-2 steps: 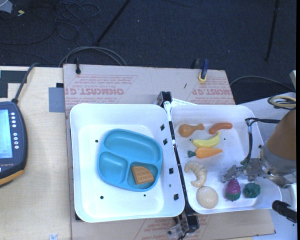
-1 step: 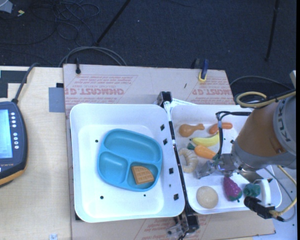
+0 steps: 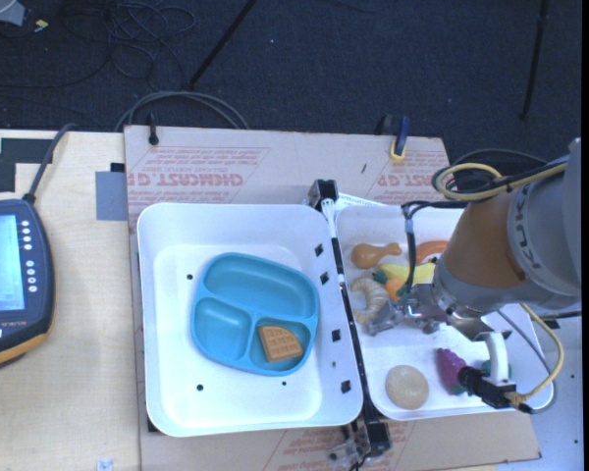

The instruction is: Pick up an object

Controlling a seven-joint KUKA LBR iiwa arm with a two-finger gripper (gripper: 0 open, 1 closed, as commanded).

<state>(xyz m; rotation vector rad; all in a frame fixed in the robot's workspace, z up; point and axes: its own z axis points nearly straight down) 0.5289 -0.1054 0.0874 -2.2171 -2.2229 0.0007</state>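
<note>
Bench carried two bins. We found gripper (image 3: 391, 314) low in right bin (image 3: 427, 407), near its left wall among toy food; finger state: we could not tell. Left bin (image 3: 167, 361) held blue tray (image 3: 238, 292).

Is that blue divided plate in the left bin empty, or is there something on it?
Not empty. The blue plate holds one brown waffle-like piece in its lower right compartment; the other compartments look bare.

divided tray (image 3: 250, 307) in left bin (image 3: 167, 263), biscuit (image 3: 280, 343) inside
</note>
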